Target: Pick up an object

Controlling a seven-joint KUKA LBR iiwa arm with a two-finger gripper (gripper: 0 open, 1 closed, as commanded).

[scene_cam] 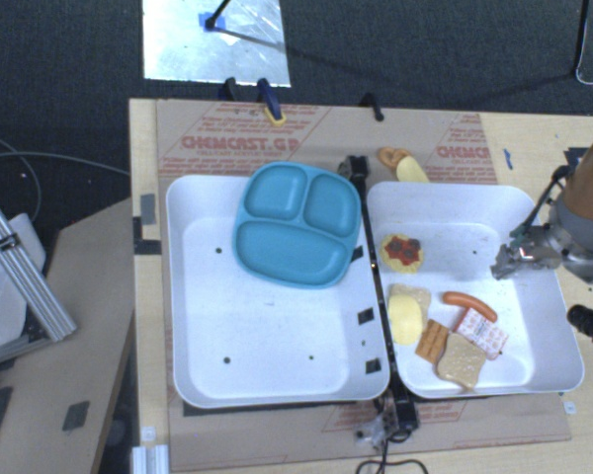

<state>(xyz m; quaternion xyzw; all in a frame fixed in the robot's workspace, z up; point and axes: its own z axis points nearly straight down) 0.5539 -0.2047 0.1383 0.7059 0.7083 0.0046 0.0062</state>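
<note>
My gripper (506,262) hangs over the right side of the right bin (455,215), above bare white floor. Below and to its left lies an orange sausage (469,305), with a red-and-white packet (485,335) and a slice of toast (462,361) beneath it. Further left sit a small round pizza (402,252), a yellow piece (405,317) on a pale slice, and a brown cracker (432,341). Nothing shows between the gripper's fingers.
A blue divided plate (298,223) rests tilted in the left bin (237,354), overlapping its far rim. A yellow and orange toy (403,164) lies on the cardboard behind the right bin. A metal frame (15,265) stands at far left.
</note>
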